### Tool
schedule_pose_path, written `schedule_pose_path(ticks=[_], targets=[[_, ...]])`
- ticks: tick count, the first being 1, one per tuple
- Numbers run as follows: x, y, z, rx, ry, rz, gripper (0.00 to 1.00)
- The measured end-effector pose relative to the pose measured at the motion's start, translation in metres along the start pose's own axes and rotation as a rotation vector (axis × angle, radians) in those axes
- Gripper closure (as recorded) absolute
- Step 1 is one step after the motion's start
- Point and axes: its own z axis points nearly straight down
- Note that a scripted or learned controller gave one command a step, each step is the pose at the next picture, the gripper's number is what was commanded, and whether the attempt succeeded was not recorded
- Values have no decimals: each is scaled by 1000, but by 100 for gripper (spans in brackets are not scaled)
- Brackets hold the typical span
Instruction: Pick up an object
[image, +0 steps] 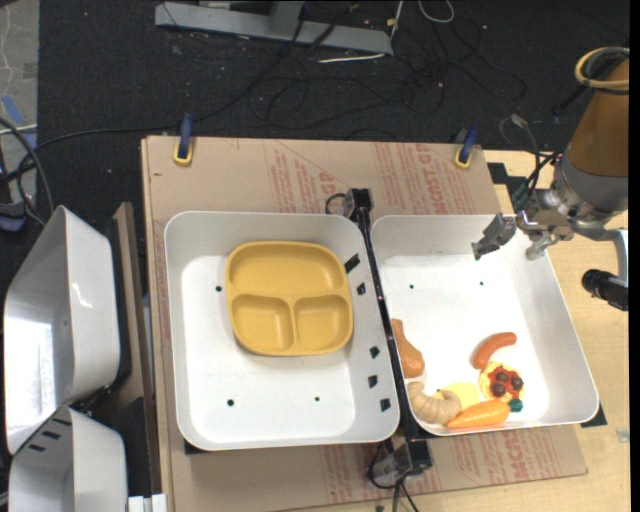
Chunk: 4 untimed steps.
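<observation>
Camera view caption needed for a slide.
Gripper above the right bin's far edge; toy food clustered at its near end, yellow divided plate in left bin.

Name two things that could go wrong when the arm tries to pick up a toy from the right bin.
1. The toys crowd the near corner: the orange plastic carrot touches the yellow piece, so two may lift or slip.
2. They lie against the white bin's wall, so the pincer, now high at the far side, may strike it.
</observation>
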Motion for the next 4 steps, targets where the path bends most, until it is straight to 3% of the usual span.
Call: schedule_pose_path(ticks=[2,3,4], targets=[[-10,8,115,4,1,2,0],[-9,8,128,2,0,1,0],[-9,9,117,-2,0,0,100]])
